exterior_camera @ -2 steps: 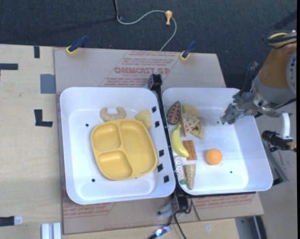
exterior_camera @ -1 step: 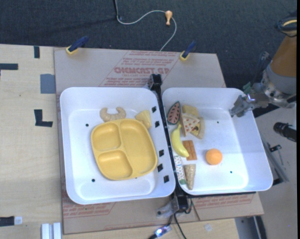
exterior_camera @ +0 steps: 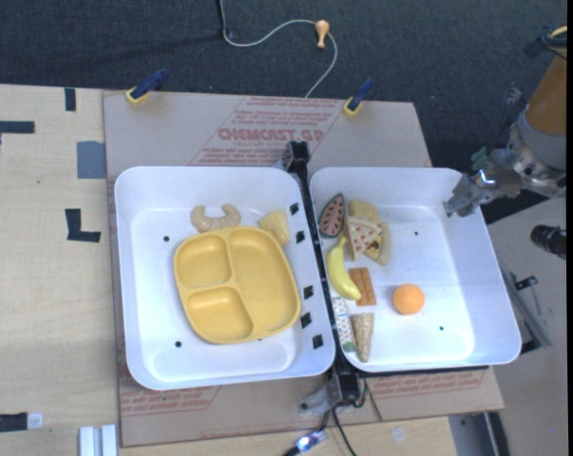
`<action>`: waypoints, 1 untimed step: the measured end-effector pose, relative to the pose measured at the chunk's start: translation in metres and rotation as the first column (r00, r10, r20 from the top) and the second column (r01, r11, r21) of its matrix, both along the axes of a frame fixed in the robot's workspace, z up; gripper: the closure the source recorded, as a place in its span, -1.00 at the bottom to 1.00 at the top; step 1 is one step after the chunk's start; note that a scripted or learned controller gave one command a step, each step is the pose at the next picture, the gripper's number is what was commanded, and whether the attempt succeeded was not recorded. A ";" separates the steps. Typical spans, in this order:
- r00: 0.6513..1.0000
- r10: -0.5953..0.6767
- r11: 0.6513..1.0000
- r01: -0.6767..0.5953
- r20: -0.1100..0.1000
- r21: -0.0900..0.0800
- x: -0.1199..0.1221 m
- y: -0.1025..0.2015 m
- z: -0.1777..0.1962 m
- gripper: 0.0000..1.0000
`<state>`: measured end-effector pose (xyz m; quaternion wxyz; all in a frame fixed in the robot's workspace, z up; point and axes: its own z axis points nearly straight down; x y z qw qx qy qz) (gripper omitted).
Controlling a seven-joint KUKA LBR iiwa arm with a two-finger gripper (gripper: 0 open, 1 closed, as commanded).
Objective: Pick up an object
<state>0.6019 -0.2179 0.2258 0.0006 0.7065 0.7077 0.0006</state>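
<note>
Camera view: the grey two-finger gripper [exterior_camera: 462,200] hangs at the upper right rim of the right shallow white plastic bin [exterior_camera: 457,345], arm reaching in from the right, orange band just above the wrist. Jaws blurred and small at this angle; cannot tell how far apart they stand, and nothing is visible between them.

Candidate things all sit in the right bin, crowded against its left wall, likely pushed or dropped there: the yellow plastic banana [exterior_camera: 341,272], the dark watermelon-slice toy [exterior_camera: 333,215] above it, the tan waffle-patterned wedge [exterior_camera: 366,236] beside that, the brown rectangular bar [exterior_camera: 363,285] touching the banana, and the cone-shaped toy [exterior_camera: 360,333] below. The small orange ball [exterior_camera: 409,299] lies apart from that cluster, out on the open floor of the right bin, so it looks the easiest grab.

Left of the right bin, the left shallow white bin [exterior_camera: 143,345] holds the yellow three-compartment plastic tray [exterior_camera: 236,283]. No grasp made yet, judging by the position.
</note>
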 end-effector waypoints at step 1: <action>1.000 0.004 1.000 -0.004 -0.004 0.001 -0.007 0.060 -0.008 1.00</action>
